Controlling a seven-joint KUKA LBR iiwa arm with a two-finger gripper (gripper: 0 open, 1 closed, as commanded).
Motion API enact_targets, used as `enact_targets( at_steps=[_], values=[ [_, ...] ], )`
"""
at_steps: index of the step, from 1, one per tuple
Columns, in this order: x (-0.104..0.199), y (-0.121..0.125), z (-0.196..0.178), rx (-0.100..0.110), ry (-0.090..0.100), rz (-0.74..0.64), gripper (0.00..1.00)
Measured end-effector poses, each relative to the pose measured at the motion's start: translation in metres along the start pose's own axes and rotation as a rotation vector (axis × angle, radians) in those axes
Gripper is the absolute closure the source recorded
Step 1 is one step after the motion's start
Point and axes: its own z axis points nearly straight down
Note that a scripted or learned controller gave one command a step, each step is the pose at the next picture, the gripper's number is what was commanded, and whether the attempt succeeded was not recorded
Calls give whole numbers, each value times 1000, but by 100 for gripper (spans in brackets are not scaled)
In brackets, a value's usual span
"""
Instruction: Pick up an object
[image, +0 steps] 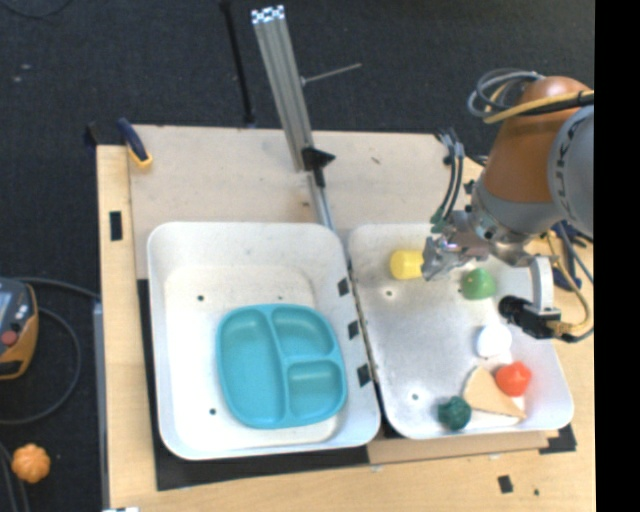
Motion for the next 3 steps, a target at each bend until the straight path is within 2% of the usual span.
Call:
enact_targets(
  at_steps=[1,3],
  values=[
    [-2,2,-48,0,0,0,100],
    [94,11,-52,4,1,-2,100]
  ],
)
